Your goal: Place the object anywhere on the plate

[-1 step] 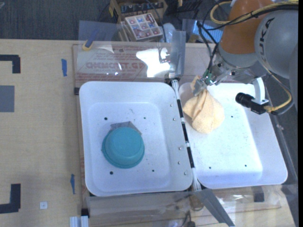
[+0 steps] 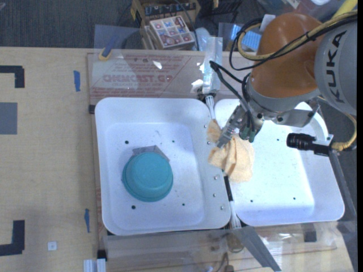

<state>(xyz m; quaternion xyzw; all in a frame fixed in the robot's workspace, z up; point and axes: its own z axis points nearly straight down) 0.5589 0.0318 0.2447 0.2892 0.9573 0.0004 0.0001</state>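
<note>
Arm: from my remote seat I see the grey KUKA arm (image 2: 334,50) coming in from the right, its orange band (image 2: 286,52) sitting over the upper part of the right bin.
Claw: the gripper (image 2: 229,137) hangs at the seam between the two bins, pointing down and left. One slim finger (image 2: 226,136) lies against the top of the cloth.
Claw state: I read the fingers as nearly closed, pinching the upper fold of the cloth between them; the grip point is small and partly hidden by the wrist, so I hold that reading loosely.
Task's thing: the yellow cloth (image 2: 233,158) is crumpled and draped over the shared rim, mostly on the left edge of the right bin, with one corner reaching over the left bin's rim.
Plate: the teal plate (image 2: 147,175) looks more like an upturned dish; it sits in the lower left part of the left bin, well apart from the cloth.
Under the plate: a grey flat piece (image 2: 146,150) peeks out at its upper edge.
Left bin: white, shallow (image 2: 113,118).
Right bin: white, brightly lit (image 2: 317,203).
Bench: light wooden top (image 2: 45,152) with a clear sheet (image 2: 142,75) behind the bins.
</note>
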